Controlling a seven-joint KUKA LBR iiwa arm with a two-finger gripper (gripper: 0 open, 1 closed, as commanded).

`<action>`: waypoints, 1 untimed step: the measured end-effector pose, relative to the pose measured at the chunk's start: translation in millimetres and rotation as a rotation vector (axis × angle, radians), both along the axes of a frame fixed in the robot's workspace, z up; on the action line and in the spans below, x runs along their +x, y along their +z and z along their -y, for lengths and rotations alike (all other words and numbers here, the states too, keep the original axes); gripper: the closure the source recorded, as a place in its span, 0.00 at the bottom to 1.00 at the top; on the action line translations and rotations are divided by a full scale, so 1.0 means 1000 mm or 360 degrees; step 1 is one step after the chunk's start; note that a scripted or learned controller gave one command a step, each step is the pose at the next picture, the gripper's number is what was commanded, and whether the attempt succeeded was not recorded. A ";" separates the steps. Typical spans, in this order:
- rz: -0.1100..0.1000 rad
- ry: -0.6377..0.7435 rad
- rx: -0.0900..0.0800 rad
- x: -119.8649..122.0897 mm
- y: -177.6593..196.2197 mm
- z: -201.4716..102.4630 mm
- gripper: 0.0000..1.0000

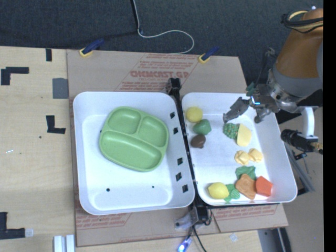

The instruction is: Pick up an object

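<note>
- The end effector (245, 111) hangs over the upper right part of the right bin (210, 164), its two fingers spread open with nothing between them.
- Candidates for picking all lie in that bin: a dark green leafy piece (230, 129) and a pale yellow piece (244, 135) sit just below the left finger, touching each other.
- Further left, near the divider, a yellow ball (194, 114), a green lump (202, 126) and a small brown piece (198, 140) form a tight column.
- Lower down sit two cream chunks (248, 155); along the bottom edge a lemon (218, 190), an orange wedge (245, 186) and a red block (263, 186) crowd together with green leaves.
- The left bin (86, 151) carries a green divided plate (134, 138), well apart from the arm.
- Risk, as I judge it: because the leafy piece and the pale yellow piece touch, a descent between them could push one aside or pinch both, and neither may seat firmly.
- The nearest items lie close to the bin's right wall, so a finger could land on the rim rather than inside.
- Small rounded items may roll or squirt out when the fingers close, leaving an empty grasp.
- The clustered pile at the bottom offers little clearance for the fingers, so a try there could jam on neighbours.
</note>
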State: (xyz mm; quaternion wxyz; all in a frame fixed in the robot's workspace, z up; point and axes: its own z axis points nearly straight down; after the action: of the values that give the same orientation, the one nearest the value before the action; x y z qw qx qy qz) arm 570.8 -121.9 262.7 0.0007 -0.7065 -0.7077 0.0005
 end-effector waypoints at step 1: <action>-0.0003 0.0006 0.0004 -0.052 0.010 -0.053 0.00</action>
State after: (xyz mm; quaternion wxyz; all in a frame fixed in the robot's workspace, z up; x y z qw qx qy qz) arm 519.1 -69.1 273.1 0.0024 -0.7051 -0.7091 0.0003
